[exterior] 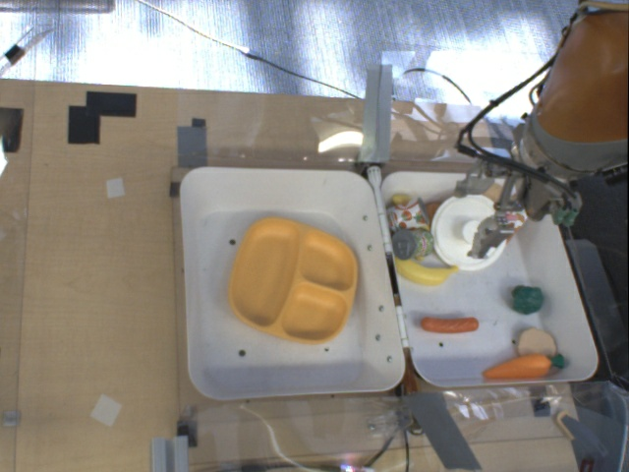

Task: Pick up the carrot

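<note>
**Carrot at the near edge of the right bin, gripper over the white plate**

The orange plastic carrot [518, 367] with its small green top lies on its side along the near edge of the right white bin [580, 308], green end pointing right. Just above it, touching or nearly so, sits a round tan piece [536, 341], and further up a dark green lumpy vegetable [527, 299]. To the carrot's left lies a red-orange sausage [450, 324], with a yellow banana [426, 273] above that and a small printed can [411, 226] near the bin's far left corner. A round white plate [458, 232] sits beside the can.

The two-finger gripper [488, 239] hangs over that plate's right side, well apart from the carrot, its fingers slightly apart with nothing between them. The grey arm with its orange band [588, 72] enters from the upper right.

The left white bin [211, 352] holds a yellow divided tray [292, 278].
</note>
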